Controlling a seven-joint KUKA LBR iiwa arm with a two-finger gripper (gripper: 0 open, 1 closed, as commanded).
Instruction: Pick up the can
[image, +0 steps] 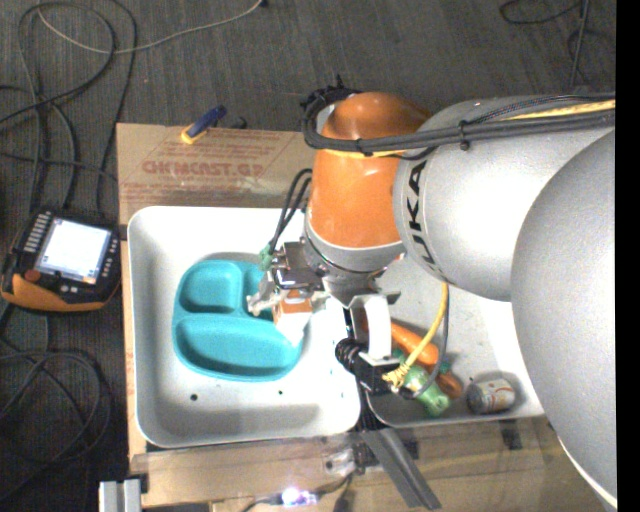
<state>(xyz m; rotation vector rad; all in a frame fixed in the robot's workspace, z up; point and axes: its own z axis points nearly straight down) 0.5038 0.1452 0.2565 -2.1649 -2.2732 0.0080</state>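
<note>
I saw can (491, 394) on its side in right bin (470, 415), near carrot (425, 355) | gripper (285, 295) over left bin, grip state unreadable | I judged can light, rigid, slick: clamp across mid-body

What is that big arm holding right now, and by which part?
It cannot be told: the gripper hangs over the teal tray, hidden by the wrist. The can lies untouched in the right bin.

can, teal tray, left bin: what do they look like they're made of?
Can: likely metal, dull grey sheen with a printed label; too small to be sure.
Teal tray: looks like moulded plastic, smooth matte, rounded compartments.
Left bin: probably plastic, white, slightly glossy, soft rounded rim and corners.
</note>
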